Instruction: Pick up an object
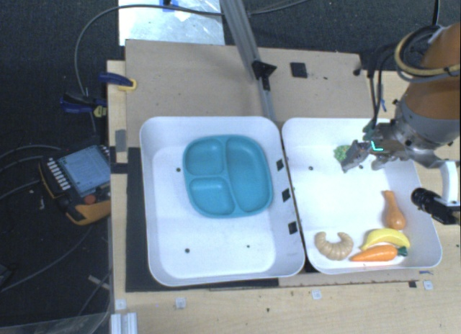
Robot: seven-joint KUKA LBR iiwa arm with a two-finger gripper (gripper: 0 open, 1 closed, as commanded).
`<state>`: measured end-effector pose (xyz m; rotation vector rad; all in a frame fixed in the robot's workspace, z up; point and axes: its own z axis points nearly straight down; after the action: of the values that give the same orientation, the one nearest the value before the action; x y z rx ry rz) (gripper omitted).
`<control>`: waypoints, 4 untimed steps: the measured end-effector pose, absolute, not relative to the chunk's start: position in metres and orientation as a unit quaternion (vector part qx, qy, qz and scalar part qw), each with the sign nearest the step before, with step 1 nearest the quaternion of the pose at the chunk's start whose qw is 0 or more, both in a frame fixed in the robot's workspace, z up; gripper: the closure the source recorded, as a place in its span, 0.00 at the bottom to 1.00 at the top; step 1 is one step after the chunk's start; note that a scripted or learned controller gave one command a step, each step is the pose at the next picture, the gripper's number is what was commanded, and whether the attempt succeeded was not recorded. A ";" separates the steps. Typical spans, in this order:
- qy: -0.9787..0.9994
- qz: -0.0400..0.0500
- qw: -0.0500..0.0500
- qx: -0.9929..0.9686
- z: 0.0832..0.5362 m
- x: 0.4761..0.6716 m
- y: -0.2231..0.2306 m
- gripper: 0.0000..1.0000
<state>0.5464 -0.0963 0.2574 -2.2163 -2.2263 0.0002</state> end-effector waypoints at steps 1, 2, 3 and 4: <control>-0.709 0.000 -0.001 -0.705 0.258 0.547 -0.096 0.00; -0.707 0.001 0.002 -0.707 0.197 0.542 -0.097 0.00; -0.707 0.001 0.002 -0.707 0.134 0.538 -0.097 0.00; -0.707 -0.002 -0.002 -0.707 0.085 0.540 -0.097 0.00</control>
<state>0.5404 -0.0965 0.0851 -2.2232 -2.2245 -0.0053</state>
